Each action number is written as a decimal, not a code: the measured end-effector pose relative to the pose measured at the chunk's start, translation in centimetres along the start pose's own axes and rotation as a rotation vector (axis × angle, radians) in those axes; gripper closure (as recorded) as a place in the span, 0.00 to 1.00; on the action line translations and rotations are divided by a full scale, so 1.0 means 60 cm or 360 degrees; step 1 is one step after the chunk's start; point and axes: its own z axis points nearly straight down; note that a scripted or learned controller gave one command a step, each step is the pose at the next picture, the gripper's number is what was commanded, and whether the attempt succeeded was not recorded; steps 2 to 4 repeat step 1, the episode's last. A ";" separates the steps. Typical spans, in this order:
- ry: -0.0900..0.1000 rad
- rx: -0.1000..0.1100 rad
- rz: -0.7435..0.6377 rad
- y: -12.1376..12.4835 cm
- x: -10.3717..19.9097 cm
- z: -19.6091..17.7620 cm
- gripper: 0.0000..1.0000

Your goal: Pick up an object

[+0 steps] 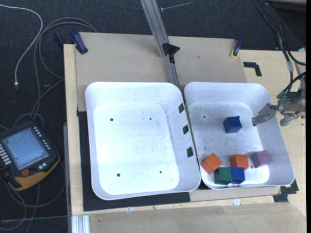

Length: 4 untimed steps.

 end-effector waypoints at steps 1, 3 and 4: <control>-0.0009 -0.0017 0.0000 -0.035 -0.022 -0.216 0.00; -0.0009 -0.0017 0.0000 -0.035 -0.022 -0.216 0.00; -0.0009 -0.0017 0.0000 -0.035 -0.022 -0.216 0.00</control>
